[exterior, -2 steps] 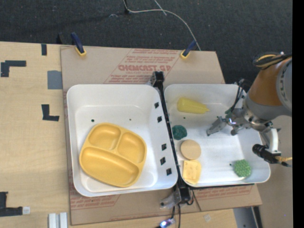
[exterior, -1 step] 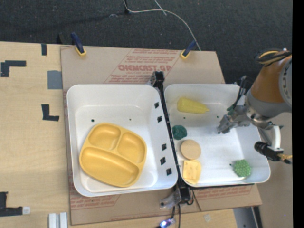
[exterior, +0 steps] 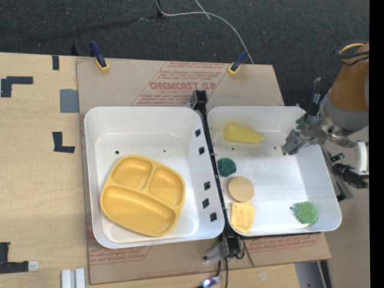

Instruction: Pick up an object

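Gripper (exterior: pixel 292 146) seen at far right edge of right bin (exterior: pixel 318 179); grip state cannot be told. Yellow wedge (exterior: pixel 242 134) lies near bin's far edge, apart from gripper

Red print on the cardboard sheet (exterior: pixel 180 84) under the bins reads roughly "CHEMCAST GP"; smaller lines there stay illegible.

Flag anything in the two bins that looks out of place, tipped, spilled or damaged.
Nothing stands out. The yellow tray lies flat in the left bin. The right bin holds a yellow wedge, a dark green ball, a tan disc, a yellow block and a green ball, all apart and intact.
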You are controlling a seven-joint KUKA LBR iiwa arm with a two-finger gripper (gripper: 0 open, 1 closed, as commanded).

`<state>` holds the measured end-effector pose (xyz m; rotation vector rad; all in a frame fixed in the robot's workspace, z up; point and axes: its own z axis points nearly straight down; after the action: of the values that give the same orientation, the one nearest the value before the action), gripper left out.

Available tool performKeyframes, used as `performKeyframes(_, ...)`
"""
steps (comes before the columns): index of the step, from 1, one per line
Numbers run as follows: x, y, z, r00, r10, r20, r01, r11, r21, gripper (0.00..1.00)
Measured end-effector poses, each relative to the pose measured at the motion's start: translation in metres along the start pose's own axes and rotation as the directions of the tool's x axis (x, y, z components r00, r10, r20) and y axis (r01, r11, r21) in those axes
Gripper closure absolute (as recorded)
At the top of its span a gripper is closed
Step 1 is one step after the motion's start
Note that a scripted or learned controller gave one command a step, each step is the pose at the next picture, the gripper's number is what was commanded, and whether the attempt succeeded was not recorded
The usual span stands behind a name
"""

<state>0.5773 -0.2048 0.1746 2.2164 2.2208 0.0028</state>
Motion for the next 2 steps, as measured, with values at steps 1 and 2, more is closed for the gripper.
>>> performKeyframes(1, -0.001, 0.004, -0.063, 1.0, 0.0, 0.001, 0.0, 1.0, -0.001, 1.0)
performKeyframes(2, 0.0, 0.005, -0.075, 1.0, 0.0, -0.001, 0.0, 1.0, 0.003, 1.0)
